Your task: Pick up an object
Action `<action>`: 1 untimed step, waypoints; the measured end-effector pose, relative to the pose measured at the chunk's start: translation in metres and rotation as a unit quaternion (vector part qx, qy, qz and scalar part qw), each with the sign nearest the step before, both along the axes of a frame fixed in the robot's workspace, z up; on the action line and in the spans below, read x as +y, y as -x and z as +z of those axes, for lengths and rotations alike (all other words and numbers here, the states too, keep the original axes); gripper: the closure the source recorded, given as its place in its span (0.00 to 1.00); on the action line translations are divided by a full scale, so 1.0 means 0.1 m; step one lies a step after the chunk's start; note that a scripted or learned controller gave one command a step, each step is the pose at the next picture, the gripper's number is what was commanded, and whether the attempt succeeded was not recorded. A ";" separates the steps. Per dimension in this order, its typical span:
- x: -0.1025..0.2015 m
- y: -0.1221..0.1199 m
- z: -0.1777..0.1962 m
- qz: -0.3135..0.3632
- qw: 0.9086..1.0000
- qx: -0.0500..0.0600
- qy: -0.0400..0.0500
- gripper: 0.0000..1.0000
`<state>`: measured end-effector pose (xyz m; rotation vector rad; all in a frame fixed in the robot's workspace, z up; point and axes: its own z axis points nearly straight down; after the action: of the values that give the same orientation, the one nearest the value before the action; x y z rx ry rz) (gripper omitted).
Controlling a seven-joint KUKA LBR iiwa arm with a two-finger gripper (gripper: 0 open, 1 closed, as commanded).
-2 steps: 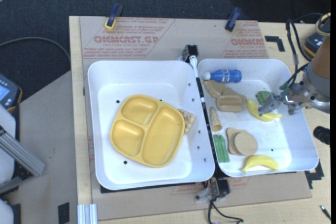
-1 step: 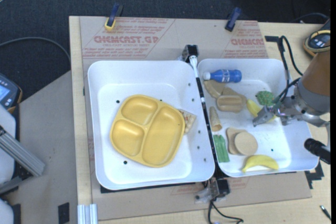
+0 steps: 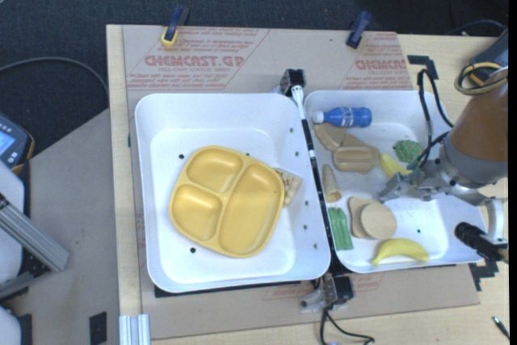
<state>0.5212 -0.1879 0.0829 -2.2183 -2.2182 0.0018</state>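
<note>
My gripper (image 3: 401, 187) is low in the right bin (image 3: 432, 232), at the end of the grey arm with the orange band (image 3: 483, 121) that comes in from the right. It sits just above a round tan biscuit (image 3: 377, 220) and right of a tan stick (image 3: 330, 183). A yellow banana (image 3: 400, 251) lies near the bin's front wall. At the back lies a blue bottle (image 3: 347, 117), with tan bread pieces (image 3: 354, 158) in front of it. A green leafy toy (image 3: 408, 149) and a small yellow piece (image 3: 390, 166) lie close behind the gripper.
The left bin (image 3: 161, 141) holds a yellow divided plate (image 3: 228, 199) with a small cracker (image 3: 289, 183) at its right edge. A green stick (image 3: 340, 229) lies along the right bin's left wall. Clamps and cables sit on the bench's back edge.
</note>
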 end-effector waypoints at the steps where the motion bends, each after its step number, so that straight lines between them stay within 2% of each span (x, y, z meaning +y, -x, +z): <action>1: -0.01 -0.01 0.12 -0.001 1.000 -0.002 0.001 1.00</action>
<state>0.5220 -0.1886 0.0952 -2.2230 -2.2206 -0.0009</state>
